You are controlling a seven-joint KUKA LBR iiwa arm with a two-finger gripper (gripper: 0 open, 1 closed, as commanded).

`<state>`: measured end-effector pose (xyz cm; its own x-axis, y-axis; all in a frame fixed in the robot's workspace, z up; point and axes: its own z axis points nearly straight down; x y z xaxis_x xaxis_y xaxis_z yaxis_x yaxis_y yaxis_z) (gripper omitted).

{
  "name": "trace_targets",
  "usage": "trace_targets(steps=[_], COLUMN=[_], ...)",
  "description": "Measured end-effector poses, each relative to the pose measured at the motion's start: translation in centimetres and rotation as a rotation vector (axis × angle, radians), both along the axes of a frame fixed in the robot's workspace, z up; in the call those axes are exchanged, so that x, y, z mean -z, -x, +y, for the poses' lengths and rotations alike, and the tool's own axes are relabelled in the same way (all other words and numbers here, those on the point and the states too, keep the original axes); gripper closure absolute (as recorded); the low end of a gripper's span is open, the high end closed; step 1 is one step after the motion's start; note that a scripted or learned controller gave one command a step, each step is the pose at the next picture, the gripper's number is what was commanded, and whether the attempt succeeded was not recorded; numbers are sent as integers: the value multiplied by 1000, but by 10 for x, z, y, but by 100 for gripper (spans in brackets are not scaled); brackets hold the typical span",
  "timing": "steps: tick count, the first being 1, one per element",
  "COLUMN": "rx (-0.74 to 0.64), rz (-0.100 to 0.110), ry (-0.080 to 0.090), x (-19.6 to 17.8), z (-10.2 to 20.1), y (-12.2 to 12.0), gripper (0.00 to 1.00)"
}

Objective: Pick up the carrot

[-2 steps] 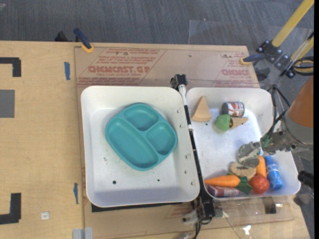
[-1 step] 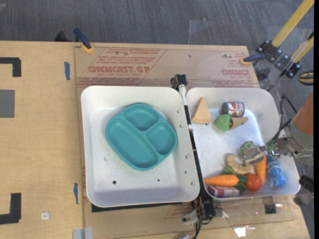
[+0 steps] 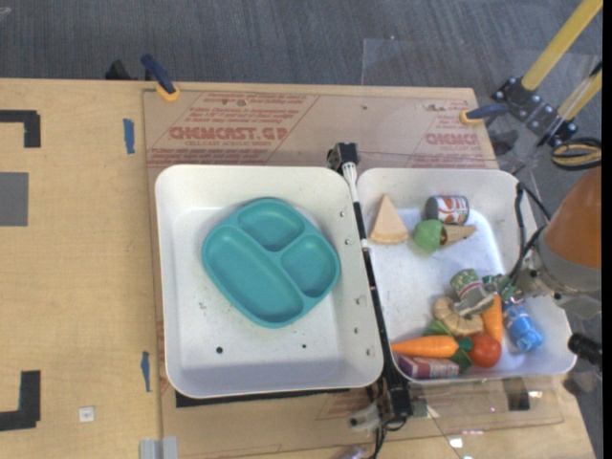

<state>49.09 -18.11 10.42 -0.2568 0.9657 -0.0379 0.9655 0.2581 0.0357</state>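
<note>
Carrot (image 3: 426, 347) lying at 6 o'clock in right bin (image 3: 402, 247), tomato (image 3: 485, 351) and blue bottle (image 3: 523, 331) at 3 o'clock of it, jaws (image 3: 475, 300) above the pile, opening unclear, board (image 3: 229, 127) printed "CHEMCAST".

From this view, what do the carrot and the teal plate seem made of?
Carrot: probably moulded plastic, since its orange skin looks smooth and evenly coloured. Teal plate: likely plastic or silicone, with a matte single-colour surface and soft rounded dividers.

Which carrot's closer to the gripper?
The upright one, standing on end just under the gripper by the blue bottle. The other carrot lies flat, farther left near the bin's front edge.
</note>
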Motion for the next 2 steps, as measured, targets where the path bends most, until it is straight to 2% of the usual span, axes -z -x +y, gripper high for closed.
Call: trace_targets(steps=[1,2], rx=[-2,-254], rz=[-14,6], ry=[5,2], x=[-12,4], z=[0,39], y=[-5,-1], gripper=[100,100])
